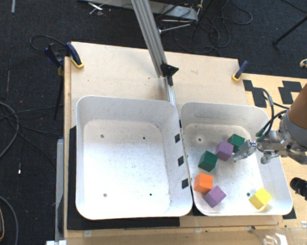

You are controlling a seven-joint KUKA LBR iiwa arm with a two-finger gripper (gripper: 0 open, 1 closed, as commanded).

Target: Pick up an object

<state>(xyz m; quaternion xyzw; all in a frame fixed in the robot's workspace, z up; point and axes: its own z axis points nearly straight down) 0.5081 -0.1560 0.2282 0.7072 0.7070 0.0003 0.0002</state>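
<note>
Several small blocks lie in the right bin [275, 168]. A green block [238, 141] and a purple block [225, 149] touch near the middle, with a darker green block [208, 160] just below left. An orange block [204, 182] and a second purple block [215, 195] sit by the front left corner. A yellow block [261, 198] rests at the front right. My gripper [255, 152] hangs over the bin's right half, open, its left fingertip [243, 152] close beside the green and purple blocks. Nothing is between the fingers.
The left bin [122, 159] adjoins the right one along a shared rim marked with black tags [181, 160]. A slanted metal pole [151, 34] rises from the back of the bench. Clamps sit on the board's far corners.
</note>
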